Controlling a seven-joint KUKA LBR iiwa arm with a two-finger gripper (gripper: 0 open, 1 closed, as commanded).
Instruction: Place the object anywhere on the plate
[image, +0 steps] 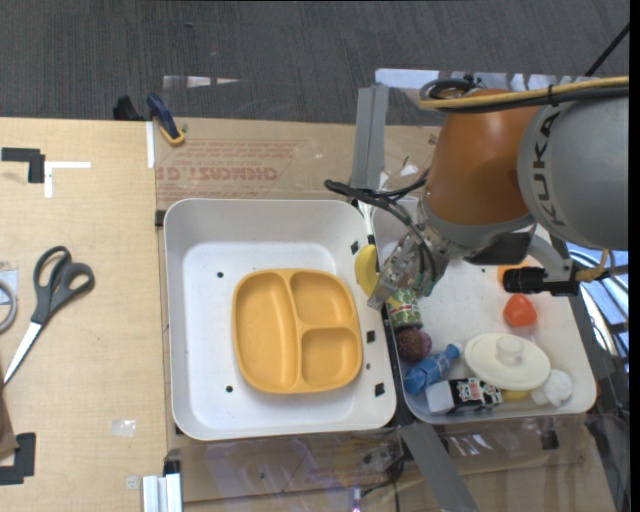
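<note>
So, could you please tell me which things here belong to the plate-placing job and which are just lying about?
Job: yellow divided plate, claw, green object beneath it.
Lying about: scissors, white lid, orange toy, blue bottle, banana.

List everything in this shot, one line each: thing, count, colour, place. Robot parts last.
plate: 1, yellow, three compartments, in left bin
left bin: 1, white, middle of bench
right bin: 1, white, beside left bin
banana: 1, yellow, at the wall between the bins
bottle: 1, blue, right bin, near front
purple fruit: 1, dark purple, right bin, by the bottle
lid: 1, white, round, knobbed, right bin
orange fruit: 1, orange-red, right bin
scissors: 1, black handles, on bench at far left
clip: 1, blue and yellow, bench's back edge
arm: 1, grey and orange, over right bin
gripper: 1, above right bin's left edge
</note>
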